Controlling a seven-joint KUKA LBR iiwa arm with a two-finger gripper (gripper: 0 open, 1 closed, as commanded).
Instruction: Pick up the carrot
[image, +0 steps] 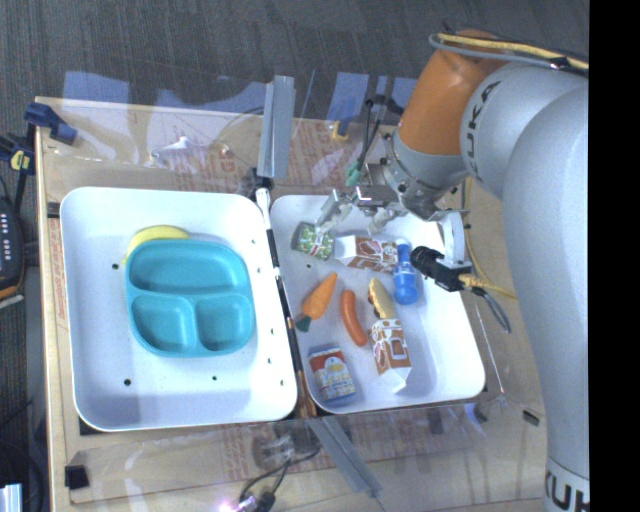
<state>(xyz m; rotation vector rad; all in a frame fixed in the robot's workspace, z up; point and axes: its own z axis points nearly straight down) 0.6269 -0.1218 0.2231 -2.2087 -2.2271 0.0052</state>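
The orange carrot (321, 295) lies tilted in the left half of the right bin (455, 375), its green end pointing down-left toward the bin's wall. My gripper (358, 207) hangs over the far end of that bin, above and to the right of the carrot and apart from it. Its fingers stand open with nothing between them. A small green and white packet (313, 241) lies between the gripper and the carrot.
Close to the carrot's right lie a red sausage (353, 317), a yellow piece (379, 297), a blue bottle (405, 276) and a red-white packet (370, 253). A carton (392, 352) and a can (332, 373) lie nearer the front. The left bin (90, 380) holds a blue divided tray (190, 298).
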